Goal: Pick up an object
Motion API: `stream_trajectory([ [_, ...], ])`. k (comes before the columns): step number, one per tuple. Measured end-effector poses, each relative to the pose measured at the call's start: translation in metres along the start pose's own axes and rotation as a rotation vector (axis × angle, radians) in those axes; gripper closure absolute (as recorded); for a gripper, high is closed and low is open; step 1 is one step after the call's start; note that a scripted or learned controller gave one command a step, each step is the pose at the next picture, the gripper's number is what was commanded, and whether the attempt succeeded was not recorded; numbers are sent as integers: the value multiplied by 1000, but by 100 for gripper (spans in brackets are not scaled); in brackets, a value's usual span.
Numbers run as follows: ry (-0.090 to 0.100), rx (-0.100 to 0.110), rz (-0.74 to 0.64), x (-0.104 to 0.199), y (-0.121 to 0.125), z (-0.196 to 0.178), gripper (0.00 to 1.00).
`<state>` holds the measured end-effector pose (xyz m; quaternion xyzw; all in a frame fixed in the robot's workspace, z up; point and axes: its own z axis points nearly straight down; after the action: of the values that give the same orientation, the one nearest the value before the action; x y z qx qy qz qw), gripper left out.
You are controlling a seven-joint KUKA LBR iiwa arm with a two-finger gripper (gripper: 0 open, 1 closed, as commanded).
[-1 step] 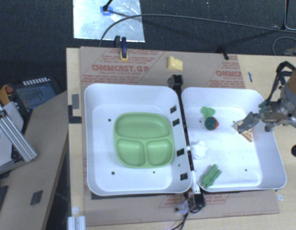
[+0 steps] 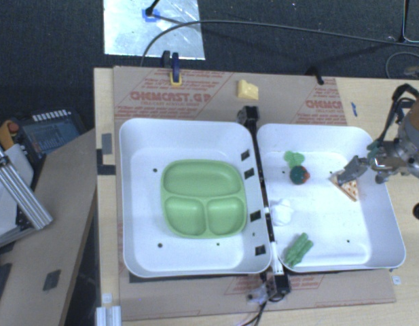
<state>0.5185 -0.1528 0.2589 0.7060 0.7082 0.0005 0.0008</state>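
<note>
My gripper reaches in from the right and hangs low over the right side of the right bin. Just under and beside its tip lies a tan, wedge-shaped piece like a pizza slice; whether the two touch I cannot tell. Further left in the same bin sit a small green leafy item, a dark green and red ball, a white lump and a green pickle-like piece near the front edge.
The left bin holds a light green divided plate. A yellow block and a blue-and-yellow clamp rest on the cardboard behind the bins. A black divider with clips runs between the bins.
</note>
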Motion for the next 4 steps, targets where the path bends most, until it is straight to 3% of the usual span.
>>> stream_trajectory([
  [3, 2, 5, 2, 18, -1, 141, 0],
  [4, -1, -1, 2, 17, 1, 128, 100],
])
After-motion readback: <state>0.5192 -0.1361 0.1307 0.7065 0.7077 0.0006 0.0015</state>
